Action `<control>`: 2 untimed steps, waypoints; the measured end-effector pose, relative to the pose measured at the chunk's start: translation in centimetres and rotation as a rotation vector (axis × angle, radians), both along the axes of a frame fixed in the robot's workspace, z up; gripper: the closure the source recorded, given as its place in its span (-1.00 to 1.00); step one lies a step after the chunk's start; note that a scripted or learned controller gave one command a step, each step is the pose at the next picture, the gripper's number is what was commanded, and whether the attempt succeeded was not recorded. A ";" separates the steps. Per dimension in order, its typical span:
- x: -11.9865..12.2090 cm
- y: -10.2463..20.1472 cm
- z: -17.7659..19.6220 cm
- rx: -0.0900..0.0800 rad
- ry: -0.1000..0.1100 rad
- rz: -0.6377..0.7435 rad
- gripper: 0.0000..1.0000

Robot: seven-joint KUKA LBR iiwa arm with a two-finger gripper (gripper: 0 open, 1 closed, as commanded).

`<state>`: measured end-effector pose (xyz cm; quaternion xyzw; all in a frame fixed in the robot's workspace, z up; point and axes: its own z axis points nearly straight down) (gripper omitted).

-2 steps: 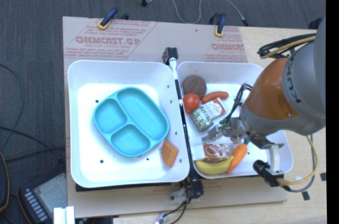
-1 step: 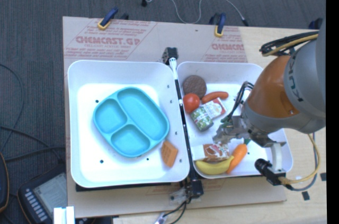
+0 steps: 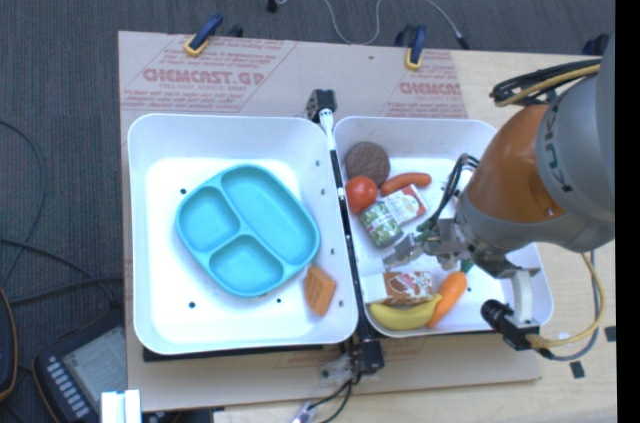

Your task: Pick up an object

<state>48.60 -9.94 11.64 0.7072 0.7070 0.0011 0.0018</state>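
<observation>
The right bin [image 3: 420, 123] holds a brown round patty [image 3: 367, 159], a red tomato [image 3: 361, 192], a red sausage [image 3: 405, 181], a green and white packet [image 3: 388, 217], a red packet [image 3: 408, 284], an orange carrot [image 3: 449, 296] and a yellow banana [image 3: 402, 315]. My gripper [image 3: 420, 246] hangs low over the middle of this bin, between the green packet and the red packet. Nothing is visibly held in it. The arm's orange band [image 3: 510, 176] hides the bin's right side.
The left bin [image 3: 150, 141] holds a blue divided plate [image 3: 247, 228] and an orange wedge [image 3: 320, 290] by its near right corner. A black bracket [image 3: 321, 101] stands at the back between the bins. Cables lie beyond the board.
</observation>
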 end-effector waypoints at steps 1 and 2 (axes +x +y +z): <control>0.0 0.0 0.9 0.001 0.001 0.000 1.00; 0.0 0.0 0.9 0.001 0.001 0.000 -1.00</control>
